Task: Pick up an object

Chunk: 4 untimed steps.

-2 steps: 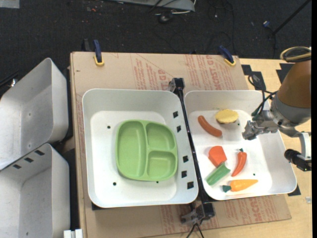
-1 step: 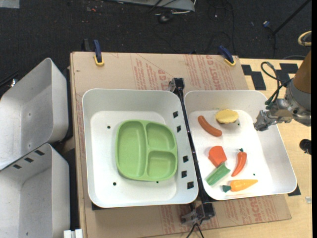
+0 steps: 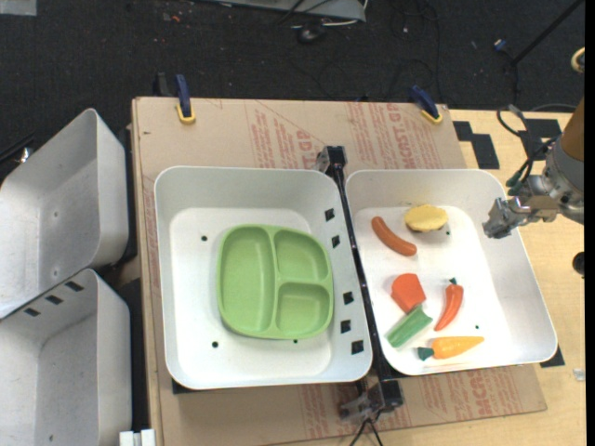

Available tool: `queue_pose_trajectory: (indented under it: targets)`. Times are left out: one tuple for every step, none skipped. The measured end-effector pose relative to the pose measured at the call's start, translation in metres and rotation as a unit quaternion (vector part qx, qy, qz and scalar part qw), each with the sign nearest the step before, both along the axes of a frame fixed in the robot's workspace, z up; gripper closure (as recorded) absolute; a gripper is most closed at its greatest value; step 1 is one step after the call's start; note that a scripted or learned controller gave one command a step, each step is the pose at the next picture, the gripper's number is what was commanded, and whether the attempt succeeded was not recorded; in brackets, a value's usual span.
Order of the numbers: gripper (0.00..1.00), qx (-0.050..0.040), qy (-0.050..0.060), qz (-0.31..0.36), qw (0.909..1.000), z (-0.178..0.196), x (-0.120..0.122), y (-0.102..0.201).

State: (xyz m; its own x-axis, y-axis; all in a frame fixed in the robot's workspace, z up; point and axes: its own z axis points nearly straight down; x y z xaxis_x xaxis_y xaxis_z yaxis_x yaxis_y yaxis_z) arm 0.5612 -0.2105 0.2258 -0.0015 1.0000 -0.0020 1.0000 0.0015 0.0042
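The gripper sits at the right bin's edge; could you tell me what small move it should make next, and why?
Probably shift left over the yellow bun. The gripper sits at the right bin rim holding nothing, and that piece lies nearest.

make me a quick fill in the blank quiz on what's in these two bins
1. The green plate lies in the ____ bin.
2. The sausage lies just left of the ____ bun.
3. The gripper is at the ____ edge of the right bin.
4. The carrot lies nearest that bin's ____ edge.

Missing words: left; yellow; right; bottom
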Motion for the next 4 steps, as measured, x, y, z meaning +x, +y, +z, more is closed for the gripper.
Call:
queue_pose_trajectory:
  targets:
    - [1.00, 0.0020, 0.002, 0.003, 1.0000, 0.009, -0.010, 0.054]
    - [1.00, 0.0020, 0.002, 0.003, 1.0000, 0.018, -0.011, 0.105]
    - [1.00, 0.0020, 0.003, 0.003, 1.0000, 0.006, -0.016, 0.152]
    - [1.00, 0.0018, 0.002, 0.004, 1.0000, 0.009, -0.011, 0.207]
